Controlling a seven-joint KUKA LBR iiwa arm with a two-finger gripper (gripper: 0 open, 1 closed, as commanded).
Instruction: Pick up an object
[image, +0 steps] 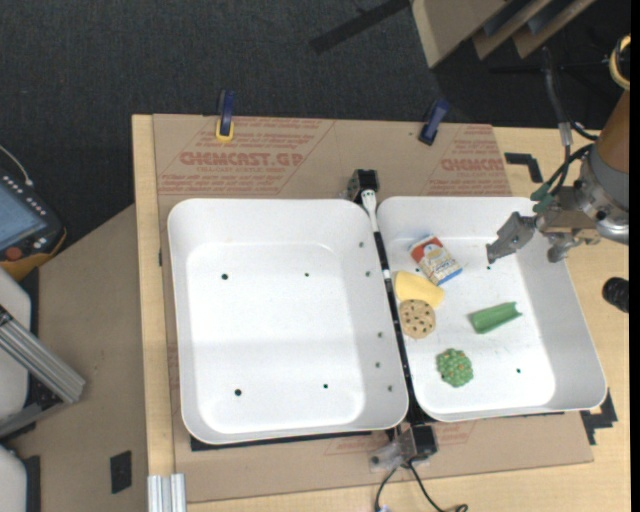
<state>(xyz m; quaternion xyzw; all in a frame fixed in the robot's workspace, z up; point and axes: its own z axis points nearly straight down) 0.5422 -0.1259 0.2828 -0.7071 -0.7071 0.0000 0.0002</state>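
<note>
Cardboard-topped desk (300, 140), two clamps.
A blue clamp (226, 113) and another (434, 120) grip the desk's far edge; dark carpet (150, 50) lies behind.

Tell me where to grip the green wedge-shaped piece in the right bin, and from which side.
Grip the green wedge across its narrow width near the middle, coming straight down from above. It lies flat and long, running left to right, apart from the green ball and the cookie, so both long sides look free.

right bin: red-white carton (436, 259) tilted | yellow wedge (417, 290) touching round cookie (417, 318) | green strip (494, 317) | green ball (455, 367)
</note>
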